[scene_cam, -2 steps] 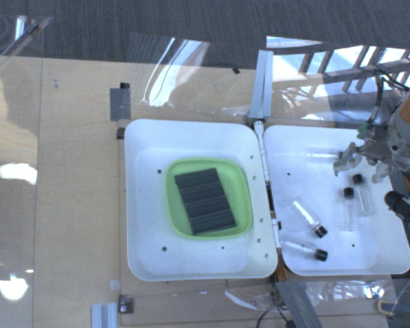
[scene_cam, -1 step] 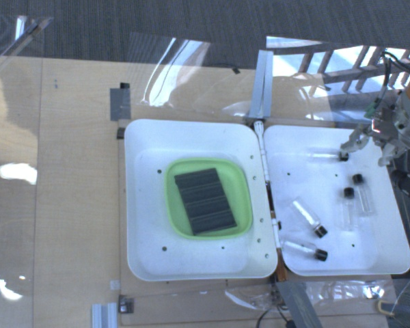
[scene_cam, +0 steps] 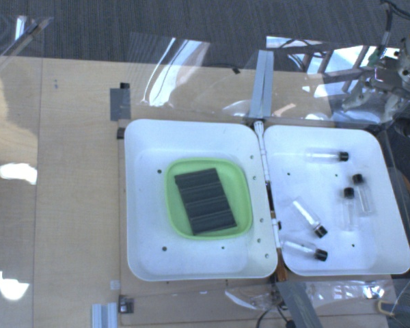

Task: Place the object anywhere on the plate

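Two shallow white plastic bins: left bin (scene_cam: pixel 140 251), right bin (scene_cam: pixel 389 251). One square lime-green plate (scene_cam: pixel 242 190) in the left. One dark grey ribbed rectangular block (scene_cam: pixel 205 201) on it. Five clear vials with black caps (scene_cam: pixel 326 156) in the right.

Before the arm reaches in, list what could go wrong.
1. The clear vials in the right bin are transparent and small, so a grasp may miss or slip.
2. Two vials by the black caps lie close together; the jaws could nudge one while taking the other.
3. The dark ridged block covers most of the green plate, so a round vial may roll off it.
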Action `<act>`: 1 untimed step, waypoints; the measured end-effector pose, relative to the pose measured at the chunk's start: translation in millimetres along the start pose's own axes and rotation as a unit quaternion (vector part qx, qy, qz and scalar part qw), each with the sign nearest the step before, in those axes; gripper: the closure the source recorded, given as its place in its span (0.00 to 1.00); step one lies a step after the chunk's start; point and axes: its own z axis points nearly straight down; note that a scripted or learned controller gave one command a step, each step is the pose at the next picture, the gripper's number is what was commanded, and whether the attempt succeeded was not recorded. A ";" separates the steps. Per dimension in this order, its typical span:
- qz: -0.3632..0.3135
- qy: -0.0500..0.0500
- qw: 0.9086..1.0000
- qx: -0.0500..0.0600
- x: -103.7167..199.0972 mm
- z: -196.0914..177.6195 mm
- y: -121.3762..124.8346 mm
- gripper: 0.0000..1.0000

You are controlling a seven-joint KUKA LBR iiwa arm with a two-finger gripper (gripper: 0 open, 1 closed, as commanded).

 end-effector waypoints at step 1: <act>0.027 0.000 1.000 0.001 -6.0 -9.0 -0.3 0.00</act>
